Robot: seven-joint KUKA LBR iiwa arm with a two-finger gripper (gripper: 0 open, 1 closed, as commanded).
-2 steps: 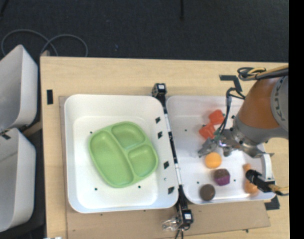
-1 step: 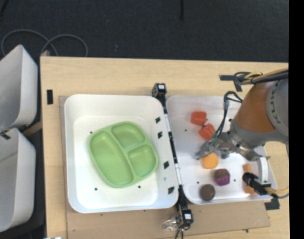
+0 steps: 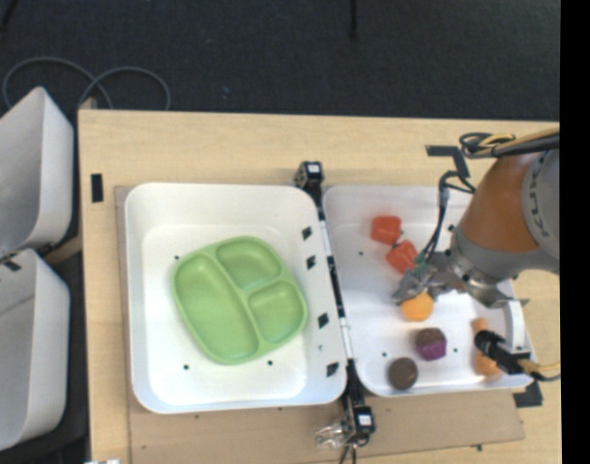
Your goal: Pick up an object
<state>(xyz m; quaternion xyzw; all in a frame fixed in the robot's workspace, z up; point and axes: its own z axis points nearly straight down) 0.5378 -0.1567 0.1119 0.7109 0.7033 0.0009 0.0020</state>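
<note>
Gripper (image 3: pixel 411 288) low in right bin (image 3: pixel 368 361), fingertips directly above and touching orange ball (image 3: pixel 418 307); finger spread cannot be determined; red blocks (image 3: pixel 395 243) just beside.

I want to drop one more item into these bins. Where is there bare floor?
Left bin: bare strips between the green tray and the walls. Right bin: free along the divider side. Crowded around the gripper, orange ball, red blocks and purple piece.
</note>
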